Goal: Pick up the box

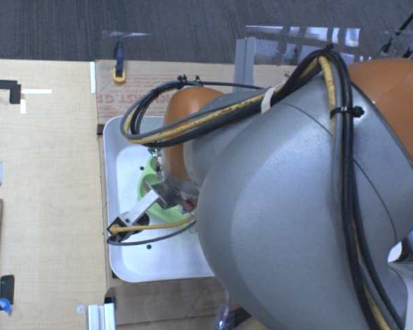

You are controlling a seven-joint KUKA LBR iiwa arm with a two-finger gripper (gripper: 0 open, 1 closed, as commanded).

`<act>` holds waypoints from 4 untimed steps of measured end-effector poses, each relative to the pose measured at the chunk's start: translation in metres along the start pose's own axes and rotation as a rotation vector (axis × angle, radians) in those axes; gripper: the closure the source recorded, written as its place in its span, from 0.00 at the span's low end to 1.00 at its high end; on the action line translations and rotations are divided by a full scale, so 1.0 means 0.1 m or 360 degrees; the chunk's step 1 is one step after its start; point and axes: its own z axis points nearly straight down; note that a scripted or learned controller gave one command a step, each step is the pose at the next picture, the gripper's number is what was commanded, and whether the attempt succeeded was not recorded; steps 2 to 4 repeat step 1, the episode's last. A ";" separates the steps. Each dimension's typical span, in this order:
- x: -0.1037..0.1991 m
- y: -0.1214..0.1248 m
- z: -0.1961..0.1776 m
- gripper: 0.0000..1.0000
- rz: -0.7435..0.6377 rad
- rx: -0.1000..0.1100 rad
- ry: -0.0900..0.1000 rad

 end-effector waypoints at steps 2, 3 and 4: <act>0.77 0.50 0.23 0.00 -0.0078 0.0008 0.0000; 0.77 0.50 0.23 0.00 -0.0078 0.0008 0.0000; 0.77 0.50 0.23 0.00 -0.0078 0.0008 0.0000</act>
